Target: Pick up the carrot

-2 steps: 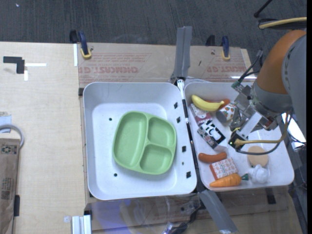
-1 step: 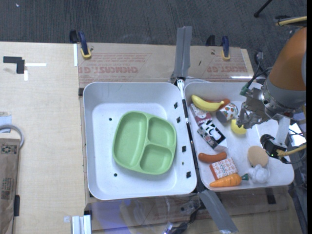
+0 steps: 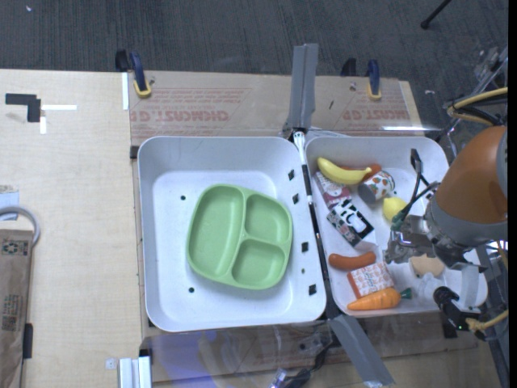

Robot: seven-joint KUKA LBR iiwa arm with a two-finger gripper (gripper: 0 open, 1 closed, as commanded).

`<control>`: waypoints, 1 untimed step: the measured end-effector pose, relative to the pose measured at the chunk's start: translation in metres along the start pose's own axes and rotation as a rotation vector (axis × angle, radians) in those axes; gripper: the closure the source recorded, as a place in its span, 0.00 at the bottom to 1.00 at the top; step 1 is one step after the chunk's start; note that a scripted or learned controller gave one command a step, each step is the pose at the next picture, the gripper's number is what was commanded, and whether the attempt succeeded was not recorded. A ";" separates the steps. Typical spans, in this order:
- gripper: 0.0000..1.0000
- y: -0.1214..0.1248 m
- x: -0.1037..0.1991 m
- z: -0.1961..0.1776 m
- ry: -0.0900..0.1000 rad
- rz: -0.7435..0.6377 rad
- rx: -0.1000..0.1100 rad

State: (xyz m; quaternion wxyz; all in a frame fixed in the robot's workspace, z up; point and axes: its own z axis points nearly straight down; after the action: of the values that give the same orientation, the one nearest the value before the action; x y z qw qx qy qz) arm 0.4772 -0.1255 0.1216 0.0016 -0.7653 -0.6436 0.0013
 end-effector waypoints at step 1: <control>1.00 0.000 0.000 -0.008 -0.001 0.003 0.001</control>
State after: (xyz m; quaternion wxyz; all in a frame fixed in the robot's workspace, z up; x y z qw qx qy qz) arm 0.4776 -0.1260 0.1301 0.0017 -0.7662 -0.6426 0.0017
